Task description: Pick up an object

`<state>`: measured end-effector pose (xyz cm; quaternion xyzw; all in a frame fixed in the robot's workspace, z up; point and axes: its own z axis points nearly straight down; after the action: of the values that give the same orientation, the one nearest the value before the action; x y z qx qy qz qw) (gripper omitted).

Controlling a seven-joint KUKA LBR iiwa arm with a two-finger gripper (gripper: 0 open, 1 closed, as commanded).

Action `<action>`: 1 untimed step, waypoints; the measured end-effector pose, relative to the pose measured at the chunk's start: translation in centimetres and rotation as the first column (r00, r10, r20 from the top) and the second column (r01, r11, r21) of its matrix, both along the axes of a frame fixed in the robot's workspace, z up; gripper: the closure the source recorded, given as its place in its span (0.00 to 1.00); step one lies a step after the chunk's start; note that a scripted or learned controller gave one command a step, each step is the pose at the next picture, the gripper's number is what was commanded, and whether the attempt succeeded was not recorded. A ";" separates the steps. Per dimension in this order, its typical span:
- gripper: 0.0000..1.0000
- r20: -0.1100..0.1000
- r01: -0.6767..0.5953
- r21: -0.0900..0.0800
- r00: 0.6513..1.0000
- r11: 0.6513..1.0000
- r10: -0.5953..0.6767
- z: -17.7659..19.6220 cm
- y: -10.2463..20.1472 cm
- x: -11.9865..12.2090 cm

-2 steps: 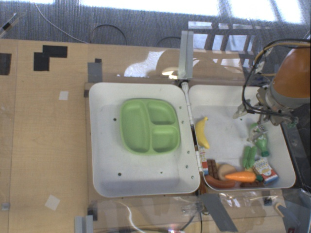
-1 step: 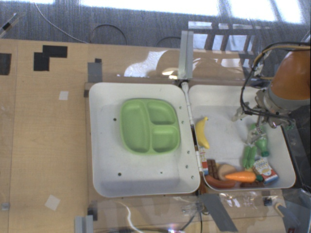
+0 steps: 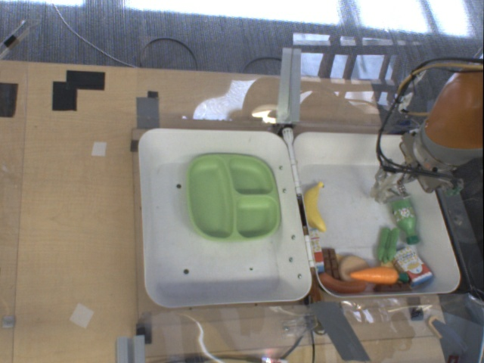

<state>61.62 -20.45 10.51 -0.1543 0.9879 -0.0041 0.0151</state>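
The small green bottle (image 3: 405, 218) in the right bin (image 3: 340, 165) looks light, stiff and probably a bit slick, so I would take it across its narrow body. It lies just below the gripper (image 3: 393, 190), nearly touching. Whether the gripper is open or closed, I cannot tell. The banana (image 3: 314, 206) lies well left of the bottle.

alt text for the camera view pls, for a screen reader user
The arm's gripper hovers over the right bin, just above a small green bottle, with nothing seen between its fingers. A banana lies by the bin's left wall, and a carrot sits among toy foods at its front edge. The left bin holds a green divided plate.
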 end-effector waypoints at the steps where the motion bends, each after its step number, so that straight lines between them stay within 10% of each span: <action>1: 0.00 -0.001 0.000 0.000 1.000 1.000 0.000 -0.1 0.0 0.0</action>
<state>61.58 -20.44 10.43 -0.1544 0.9879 -0.0038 0.0144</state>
